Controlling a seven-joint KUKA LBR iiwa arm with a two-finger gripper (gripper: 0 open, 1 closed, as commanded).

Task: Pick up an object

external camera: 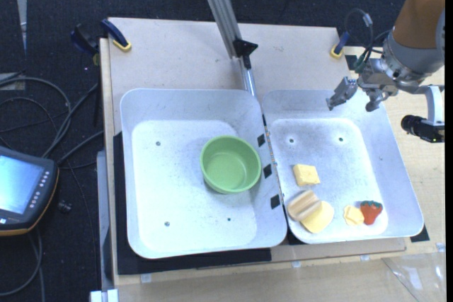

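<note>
In the camera view we take the green bowl [230, 165] as our landmark; it sits in the left bin [141, 117], towards that bin's right side. Across the divide to the bowl's right lies the right bin [382, 145], and in its near half we see four small pieces: a yellow block [306, 175] just right of the bowl, a tan and yellow piece [310, 211] nearer the front, and further right a small yellow piece [354, 215] touching a strawberry [371, 211]. Our gripper [356, 94] hangs up and well to the right of the bowl, over the far rim of the right bin, its two fingers spread apart with nothing between them. We judge no object chosen yet, and all four pieces lie well apart from the fingers. The risk we see is in the clutter at the front: closing on the strawberry could catch its yellow neighbour as well, or push both against the bin wall, and the rounded tan piece could slip out.
</note>
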